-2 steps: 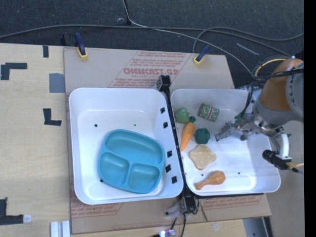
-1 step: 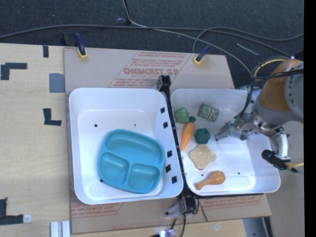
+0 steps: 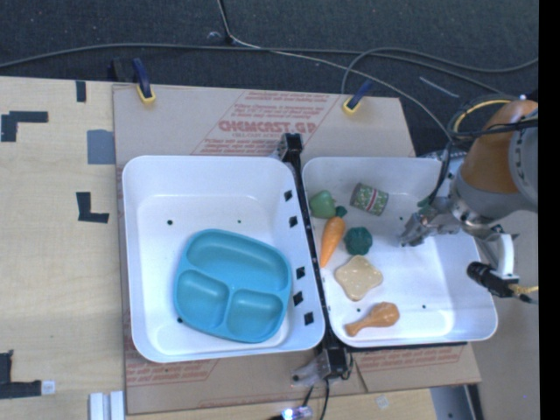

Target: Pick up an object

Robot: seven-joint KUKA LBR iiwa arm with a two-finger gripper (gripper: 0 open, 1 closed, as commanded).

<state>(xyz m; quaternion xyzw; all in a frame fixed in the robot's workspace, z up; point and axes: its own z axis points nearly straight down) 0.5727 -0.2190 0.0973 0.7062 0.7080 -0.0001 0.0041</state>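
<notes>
The arm (image 3: 499,160) is cut off at the right of the frame, so little more than its orange band and wrist can be seen. The tool (image 3: 413,234), at the right bin's (image 3: 477,326) upper right, is small and dark; whether its fingers are apart or closed cannot be told. The print on the small can (image 3: 369,199) is too fine to read. At the bottom edge, a clamp (image 3: 322,370) is blurred and partly cropped.

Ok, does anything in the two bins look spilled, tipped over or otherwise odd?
Only one thing: the small can lies tipped on its side in the right bin. The toy carrot and the blue divided tray in the left bin look ordinary.
</notes>
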